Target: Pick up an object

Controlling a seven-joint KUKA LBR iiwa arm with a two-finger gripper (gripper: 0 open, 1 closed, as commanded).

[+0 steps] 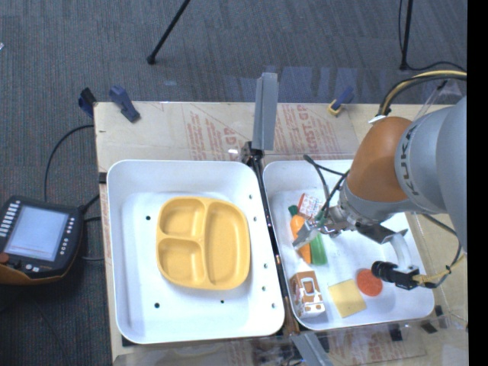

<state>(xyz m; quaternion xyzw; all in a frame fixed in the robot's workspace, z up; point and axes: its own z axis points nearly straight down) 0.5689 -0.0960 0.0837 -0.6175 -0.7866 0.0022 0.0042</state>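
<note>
Two shallow white bins sit side by side on the bench. Left bin (122,204): one yellow divided plate (203,243) with three compartments lies flat near the middle, its compartments bare; white floor surrounds it on every side, widest along the left wall and the near edge. A narrow dark seam between the two inner walls separates the bins. Right bin (415,311): its contents crowd the left half. From the far side toward the near edge lie a small white-and-red packet (309,203), an orange piece (296,225) with a green piece (318,251) just beside it, a brown-and-white box (308,293) close to the near left corner, a yellow slice (348,297) and a red disc (369,283). Gripper (312,229): it hangs low over the orange and green pieces, near the bin's left wall; whether the fingers are parted, closed, or grasping either piece cannot be told from this view. Open floor in this bin lies toward the far wall and the right side, where the grey arm (427,166) with its orange band crosses overhead.
</note>
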